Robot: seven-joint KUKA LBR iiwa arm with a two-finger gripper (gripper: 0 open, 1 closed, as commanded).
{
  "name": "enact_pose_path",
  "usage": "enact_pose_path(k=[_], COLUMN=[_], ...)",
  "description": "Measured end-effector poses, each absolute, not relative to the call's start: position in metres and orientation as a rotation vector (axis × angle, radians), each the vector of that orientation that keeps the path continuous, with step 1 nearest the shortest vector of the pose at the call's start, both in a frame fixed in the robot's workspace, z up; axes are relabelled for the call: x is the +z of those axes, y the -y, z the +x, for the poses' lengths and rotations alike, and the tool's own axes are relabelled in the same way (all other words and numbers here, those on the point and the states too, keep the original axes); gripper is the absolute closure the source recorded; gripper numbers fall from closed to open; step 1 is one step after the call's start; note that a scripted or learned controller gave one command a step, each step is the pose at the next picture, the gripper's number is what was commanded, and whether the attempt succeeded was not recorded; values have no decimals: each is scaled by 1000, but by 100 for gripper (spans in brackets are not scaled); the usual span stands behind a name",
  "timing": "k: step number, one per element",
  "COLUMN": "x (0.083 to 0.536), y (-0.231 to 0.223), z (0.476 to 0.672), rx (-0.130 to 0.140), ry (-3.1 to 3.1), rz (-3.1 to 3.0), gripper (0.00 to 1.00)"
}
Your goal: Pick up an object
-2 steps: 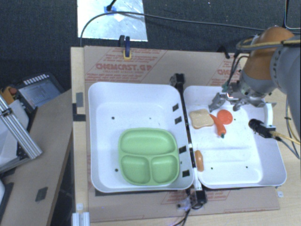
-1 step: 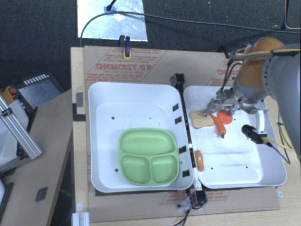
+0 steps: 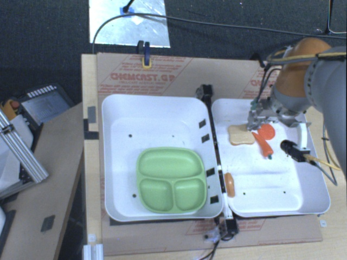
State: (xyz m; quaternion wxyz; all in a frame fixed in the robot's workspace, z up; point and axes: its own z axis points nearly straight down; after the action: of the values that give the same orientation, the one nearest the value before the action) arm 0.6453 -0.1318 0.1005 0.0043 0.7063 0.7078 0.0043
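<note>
The gripper (image 3: 254, 124) hangs low over the upper part of the right bin (image 3: 271, 186), its tip just at the top edge of a tan toy bread slice (image 3: 241, 136). Whether it is released or clenched cannot be told, and nothing is seen in its grasp. A red-orange carrot-like toy (image 3: 264, 138) lies just beside the bread, to its right. A small orange piece (image 3: 230, 184) rests against the bin's left wall. A green divided plate (image 3: 171, 179) lies in the left bin (image 3: 157, 101).
</note>
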Motion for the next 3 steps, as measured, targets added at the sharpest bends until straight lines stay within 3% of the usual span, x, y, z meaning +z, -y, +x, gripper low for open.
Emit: enact_pose_path(k=[3], x=[249], y=[127], z=[650], rx=[8], ry=[-2223], rz=[2210], gripper=[100])
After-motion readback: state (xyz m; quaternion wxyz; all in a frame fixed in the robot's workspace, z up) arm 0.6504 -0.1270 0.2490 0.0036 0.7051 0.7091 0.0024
